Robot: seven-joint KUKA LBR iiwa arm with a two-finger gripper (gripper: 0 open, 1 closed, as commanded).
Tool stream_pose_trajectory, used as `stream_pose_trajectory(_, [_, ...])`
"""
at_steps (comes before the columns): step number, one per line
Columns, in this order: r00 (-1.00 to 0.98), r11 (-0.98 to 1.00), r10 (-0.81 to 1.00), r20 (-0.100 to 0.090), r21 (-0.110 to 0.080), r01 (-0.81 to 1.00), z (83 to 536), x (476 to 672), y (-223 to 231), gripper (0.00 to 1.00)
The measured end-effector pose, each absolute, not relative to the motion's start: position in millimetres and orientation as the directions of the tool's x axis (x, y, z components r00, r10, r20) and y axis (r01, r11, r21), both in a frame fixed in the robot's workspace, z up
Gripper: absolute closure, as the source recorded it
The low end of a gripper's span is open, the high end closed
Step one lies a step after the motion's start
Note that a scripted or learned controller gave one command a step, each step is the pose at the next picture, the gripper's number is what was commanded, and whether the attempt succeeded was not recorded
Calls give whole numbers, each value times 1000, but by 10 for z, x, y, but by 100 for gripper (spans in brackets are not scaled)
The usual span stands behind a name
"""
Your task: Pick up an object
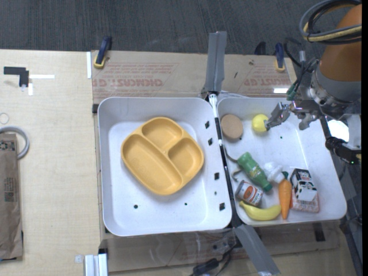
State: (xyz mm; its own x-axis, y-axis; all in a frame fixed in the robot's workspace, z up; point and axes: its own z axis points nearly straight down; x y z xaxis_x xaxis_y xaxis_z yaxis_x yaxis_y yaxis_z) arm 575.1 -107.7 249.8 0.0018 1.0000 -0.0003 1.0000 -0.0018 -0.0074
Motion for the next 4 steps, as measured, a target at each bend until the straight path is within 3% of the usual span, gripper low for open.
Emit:
stream_pose_trajectory(1, [64, -64, 998, -2, -6, 998, 3019, 6009, -978, 0])
stream_pose_trajectory(2, [-342, 342, 940, 1, -7, 940, 2475, 5946, -453, 0])
stream_pose_trajectory(3, [-254, 254, 967, 0, -5, 967, 2189, 6148, -1090, 0])
stream_pose_trajectory(4, [-404, 404, 915, 1, -4, 915, 1342, 6546, -1342, 0])
